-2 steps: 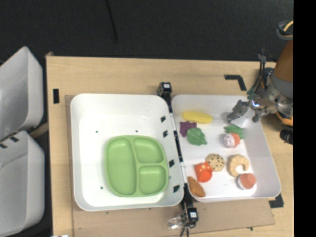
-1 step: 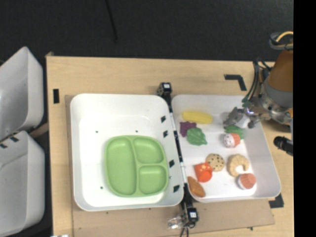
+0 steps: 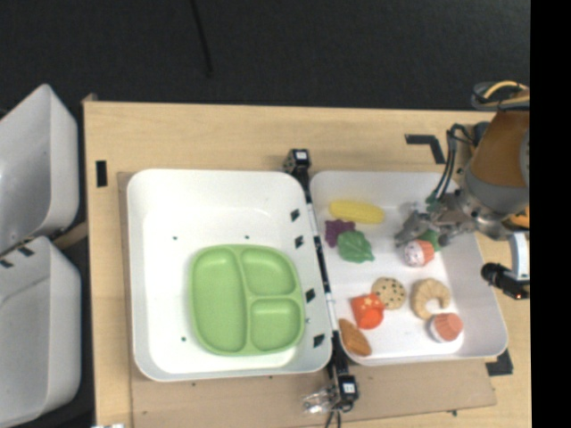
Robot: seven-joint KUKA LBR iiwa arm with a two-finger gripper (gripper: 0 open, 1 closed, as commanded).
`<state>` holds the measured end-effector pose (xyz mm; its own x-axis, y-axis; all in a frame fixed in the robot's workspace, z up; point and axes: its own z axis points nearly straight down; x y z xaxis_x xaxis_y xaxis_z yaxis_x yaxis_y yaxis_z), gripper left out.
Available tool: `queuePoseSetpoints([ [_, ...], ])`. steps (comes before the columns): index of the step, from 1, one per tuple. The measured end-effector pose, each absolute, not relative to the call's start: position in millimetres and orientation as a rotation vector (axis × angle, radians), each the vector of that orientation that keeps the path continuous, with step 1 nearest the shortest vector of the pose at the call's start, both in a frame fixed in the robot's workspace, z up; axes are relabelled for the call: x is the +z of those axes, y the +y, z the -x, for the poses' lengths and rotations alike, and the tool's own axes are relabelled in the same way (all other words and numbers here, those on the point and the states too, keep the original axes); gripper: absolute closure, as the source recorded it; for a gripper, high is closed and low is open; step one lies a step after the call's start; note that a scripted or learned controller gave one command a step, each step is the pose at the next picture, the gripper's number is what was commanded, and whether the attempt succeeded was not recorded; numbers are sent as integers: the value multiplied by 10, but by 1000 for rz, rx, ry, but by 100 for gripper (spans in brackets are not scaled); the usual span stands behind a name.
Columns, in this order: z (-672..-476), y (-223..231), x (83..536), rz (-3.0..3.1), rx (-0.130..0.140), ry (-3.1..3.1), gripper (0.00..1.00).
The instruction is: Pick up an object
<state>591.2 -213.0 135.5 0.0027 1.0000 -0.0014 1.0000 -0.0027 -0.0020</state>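
The right bin (image 3: 477,328) holds several toy foods. Among them are a yellow piece (image 3: 357,210), purple grapes (image 3: 336,231), a green leafy piece (image 3: 356,247) and a cookie (image 3: 388,292). There are also a red piece (image 3: 368,311), a tan croissant (image 3: 431,296), an orange-brown piece (image 3: 354,338) and a red and white piece (image 3: 445,326). My gripper (image 3: 414,232) reaches in from the right, low over the bin's upper middle. It hangs just above a small red and white ball (image 3: 417,254), whose top it partly hides.
The left bin (image 3: 152,239) bears a green divided plate (image 3: 247,299). A black clip (image 3: 297,160) sits at the top of the seam between the bins. The arm's grey body and cables (image 3: 491,163) stand over the right bin's far right corner.
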Motion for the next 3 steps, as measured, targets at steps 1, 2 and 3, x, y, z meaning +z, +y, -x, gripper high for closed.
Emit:
queuePoseSetpoints([
  [1, -5941, -2175, 1061, 2239, 0, -2224, 0],
  [2, -5946, -2182, 1173, 2244, -4, -2222, 100],
  [3, -6003, -2130, 1788, 2224, -5, -2229, 100],
])
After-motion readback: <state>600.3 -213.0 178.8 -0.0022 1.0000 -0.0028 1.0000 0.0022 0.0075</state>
